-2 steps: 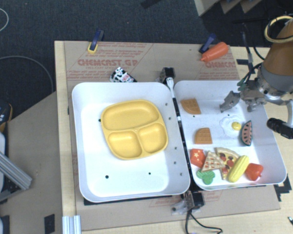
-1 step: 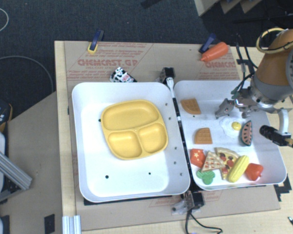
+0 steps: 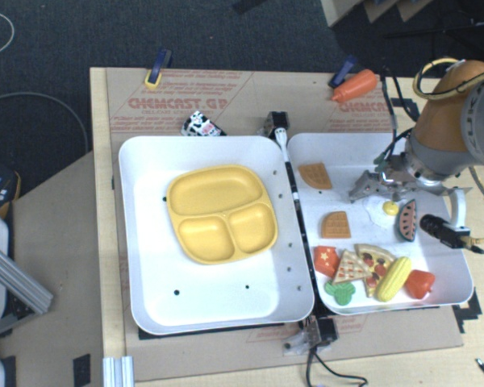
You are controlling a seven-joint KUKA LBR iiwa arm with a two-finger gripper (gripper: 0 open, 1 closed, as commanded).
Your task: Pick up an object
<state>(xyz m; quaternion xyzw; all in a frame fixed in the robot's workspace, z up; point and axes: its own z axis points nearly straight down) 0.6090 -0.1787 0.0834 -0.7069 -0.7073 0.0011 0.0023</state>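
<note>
we see the claw (image 3: 377, 185) spread open, low in the right bin (image 3: 460, 285), holding nothing; toy foods lie near: a cracker (image 3: 335, 225) and watermelon slice (image 3: 407, 219).

yellow divided plate (image 3: 219, 213), white bins (image 3: 145, 240), red-green watermelon slice (image 3: 407, 219), yellow corn (image 3: 394, 276)

You see a grey arm (image 3: 477, 127) with a rounded orange band (image 3: 448, 119) above its wrist. A yellow cable (image 3: 432, 69) loops by the band, with black cables beside it. At the wrist sits a metallic grey gripper (image 3: 377, 185) with thin, dark-tipped fingers (image 3: 361, 189).
</note>
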